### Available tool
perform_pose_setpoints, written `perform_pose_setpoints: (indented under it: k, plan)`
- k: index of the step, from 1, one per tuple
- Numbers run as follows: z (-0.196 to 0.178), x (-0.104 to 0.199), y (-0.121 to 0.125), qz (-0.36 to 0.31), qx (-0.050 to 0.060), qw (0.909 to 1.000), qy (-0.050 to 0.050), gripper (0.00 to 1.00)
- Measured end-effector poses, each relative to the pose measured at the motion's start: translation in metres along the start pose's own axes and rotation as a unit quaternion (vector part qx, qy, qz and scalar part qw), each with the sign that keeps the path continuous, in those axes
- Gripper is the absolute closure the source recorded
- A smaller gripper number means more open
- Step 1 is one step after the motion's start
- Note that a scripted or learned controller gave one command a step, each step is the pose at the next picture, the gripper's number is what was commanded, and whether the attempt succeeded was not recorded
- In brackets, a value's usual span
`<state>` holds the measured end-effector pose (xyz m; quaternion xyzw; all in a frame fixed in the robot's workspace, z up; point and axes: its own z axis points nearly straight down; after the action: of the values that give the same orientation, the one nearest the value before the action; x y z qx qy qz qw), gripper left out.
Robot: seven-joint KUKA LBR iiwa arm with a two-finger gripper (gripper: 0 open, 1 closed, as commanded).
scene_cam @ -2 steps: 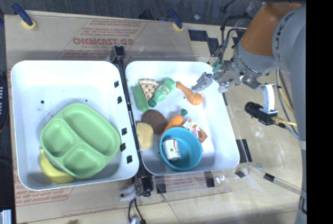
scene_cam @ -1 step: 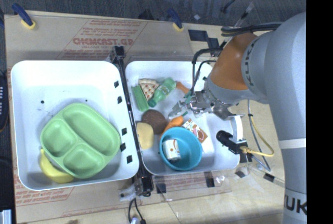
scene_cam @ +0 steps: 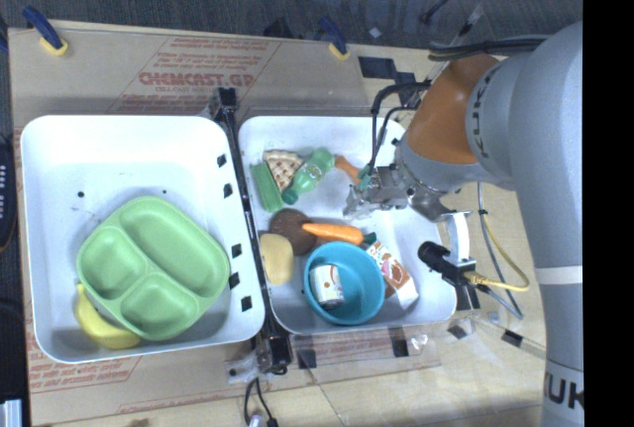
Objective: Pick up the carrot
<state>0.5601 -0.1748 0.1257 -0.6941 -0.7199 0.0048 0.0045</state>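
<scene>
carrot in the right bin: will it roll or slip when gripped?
The carrot looks rigid and smooth, probably toy plastic, so a grip may slip toward its tapered end. Round in section, it could roll if nudged, though the brown ball and blue bowl crowd it.

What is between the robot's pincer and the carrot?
In the camera view, just bare white floor of the right bin lies between the pincer and the carrot. The carrot sits a little below and left of the pincer, not touching it.

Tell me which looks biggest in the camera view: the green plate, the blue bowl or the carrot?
1. green plate
2. blue bowl
3. carrot
</scene>
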Motion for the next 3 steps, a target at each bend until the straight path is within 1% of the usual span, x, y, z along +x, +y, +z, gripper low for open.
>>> perform_pose_setpoints:
  k: [1, 2, 3]
  plan:
    - [0.000, 0.000, 0.000, 0.000, 0.000, 1.0000, 0.000, 0.00]
    - [0.029, 0.032, -0.034, -0.057, -0.013, 0.9983, -0.003, 0.00]
    - [0.030, 0.045, 0.014, -0.001, -0.006, 1.0000, -0.002, 0.00]
